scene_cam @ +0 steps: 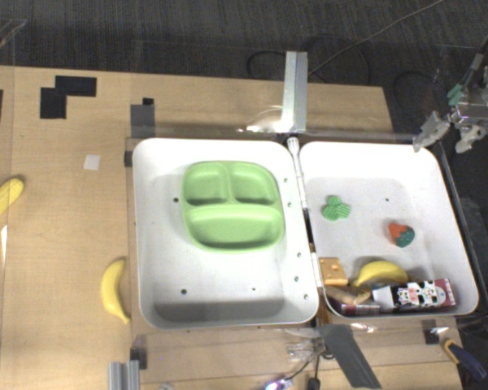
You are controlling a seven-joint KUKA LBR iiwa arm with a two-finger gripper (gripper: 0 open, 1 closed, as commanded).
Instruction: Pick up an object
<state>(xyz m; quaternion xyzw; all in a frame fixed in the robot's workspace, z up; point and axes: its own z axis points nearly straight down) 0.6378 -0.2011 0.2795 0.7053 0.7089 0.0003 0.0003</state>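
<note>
The things I might have picked lay in the right bin (439, 177). A small green piece (336, 209) sat near that bin's middle, toward its left wall. A red piece with a green tip (402, 234) lay to the right of it and a little nearer the front. Along the right bin's front wall a cluster crowded together: a tan block (333, 272) in the left front corner, a yellow banana (380, 272) just beside it, and a black-and-white carton (415, 296) lying on its side in front of the banana, touching it.

My gripper (449, 132) hung beyond the right bin's far right corner, outside its rim, well apart from every one of those things. My fingers were spread apart with nothing between them.

Left of the right bin, the other bin (150, 218) held a green divided plate (230, 203). Further left, on the bench, lay a second banana (114, 289) and an ear of corn (2, 201).
</note>
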